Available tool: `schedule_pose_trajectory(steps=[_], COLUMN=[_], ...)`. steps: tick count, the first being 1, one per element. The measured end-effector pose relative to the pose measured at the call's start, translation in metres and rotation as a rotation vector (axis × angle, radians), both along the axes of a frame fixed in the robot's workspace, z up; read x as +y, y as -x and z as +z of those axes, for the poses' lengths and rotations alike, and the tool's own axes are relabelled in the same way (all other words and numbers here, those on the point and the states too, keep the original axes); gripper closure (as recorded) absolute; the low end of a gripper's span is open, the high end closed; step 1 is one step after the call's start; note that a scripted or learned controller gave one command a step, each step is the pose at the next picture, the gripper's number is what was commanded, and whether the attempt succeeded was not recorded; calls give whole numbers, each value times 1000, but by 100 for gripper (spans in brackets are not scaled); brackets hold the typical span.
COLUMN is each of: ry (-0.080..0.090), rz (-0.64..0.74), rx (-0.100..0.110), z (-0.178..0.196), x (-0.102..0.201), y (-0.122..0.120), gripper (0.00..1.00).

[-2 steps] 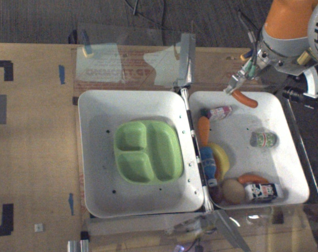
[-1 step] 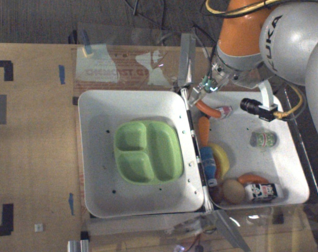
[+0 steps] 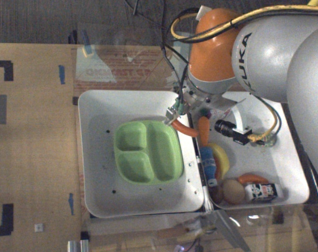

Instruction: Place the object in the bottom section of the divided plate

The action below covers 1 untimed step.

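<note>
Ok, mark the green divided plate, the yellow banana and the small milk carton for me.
green divided plate point(image 3: 160, 150), camera view, floor of its large right-hand section.
yellow banana point(image 3: 222, 158), camera view, middle of its curved body in the right bin.
milk carton point(image 3: 262, 192), camera view, its printed side face.

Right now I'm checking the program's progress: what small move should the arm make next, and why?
Probably shift left, further over the green divided plate. The gripper sits near the plate's upper right corner, with an orange carrot-like object at it, not yet over the plate's sections.
</note>
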<state>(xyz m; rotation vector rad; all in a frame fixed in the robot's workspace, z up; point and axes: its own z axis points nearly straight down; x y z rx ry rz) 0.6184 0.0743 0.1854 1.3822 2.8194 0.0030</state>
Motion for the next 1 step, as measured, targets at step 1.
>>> schedule_pose_trajectory(steps=[1], ry=[0], rz=[-1], rx=[-1], z=[0], x=[-1], y=[0], gripper=[0])
